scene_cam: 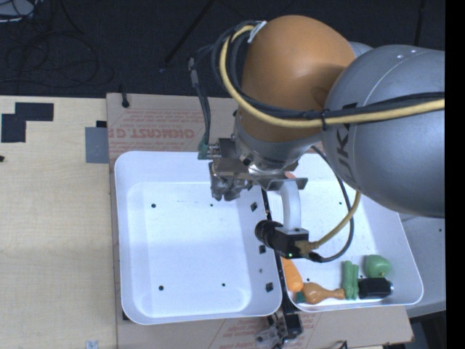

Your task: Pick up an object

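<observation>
End effector (231,180) hangs low over the far right corner of the left bin (182,246), close to the wall shared with the right bin (389,235). The bulk of the wrist hides how far open it is, so I cannot tell. Nothing shows in its hold.

To the left of the end effector lies the pale table (51,231). Below and left of the end effector, the left bin shows a bare white floor with a few small dark dots, so a grasp here would probably close on nothing.

Everything worth picking lies in the right bin, well apart from the end effector, to its right and nearer the camera. The things crowd against the near wall: an orange piece (292,275), a tan piece (323,293) touching it, an upright-lying green stick (350,278), a black block (374,288) and a green lump (376,265) just above the block. Packed like this, they leave little room for a clean grip. The orange piece lies nearest the end effector and looks the easiest to reach.
</observation>
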{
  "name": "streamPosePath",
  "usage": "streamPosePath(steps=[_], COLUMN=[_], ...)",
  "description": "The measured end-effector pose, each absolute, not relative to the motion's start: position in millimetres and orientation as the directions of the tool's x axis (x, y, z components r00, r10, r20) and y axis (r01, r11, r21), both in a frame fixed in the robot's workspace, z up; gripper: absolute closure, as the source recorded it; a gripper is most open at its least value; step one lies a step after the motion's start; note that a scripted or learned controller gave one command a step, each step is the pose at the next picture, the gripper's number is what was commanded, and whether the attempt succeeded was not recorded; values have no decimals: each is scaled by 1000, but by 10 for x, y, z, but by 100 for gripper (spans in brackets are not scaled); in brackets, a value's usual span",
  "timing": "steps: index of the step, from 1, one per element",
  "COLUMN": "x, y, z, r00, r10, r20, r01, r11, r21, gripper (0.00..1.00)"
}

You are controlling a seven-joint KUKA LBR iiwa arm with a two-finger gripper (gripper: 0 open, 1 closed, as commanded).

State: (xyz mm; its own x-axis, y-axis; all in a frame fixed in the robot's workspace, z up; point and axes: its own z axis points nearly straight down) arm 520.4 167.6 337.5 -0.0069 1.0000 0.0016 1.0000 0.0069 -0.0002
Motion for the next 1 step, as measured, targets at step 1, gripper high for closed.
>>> streamPosePath(steps=[1], x=[5011], y=[2442], z=[3301], r00=[-6], r10=[1000], r20=[-1], r01=[1000], r11=[6], r21=[-4], gripper=[100])
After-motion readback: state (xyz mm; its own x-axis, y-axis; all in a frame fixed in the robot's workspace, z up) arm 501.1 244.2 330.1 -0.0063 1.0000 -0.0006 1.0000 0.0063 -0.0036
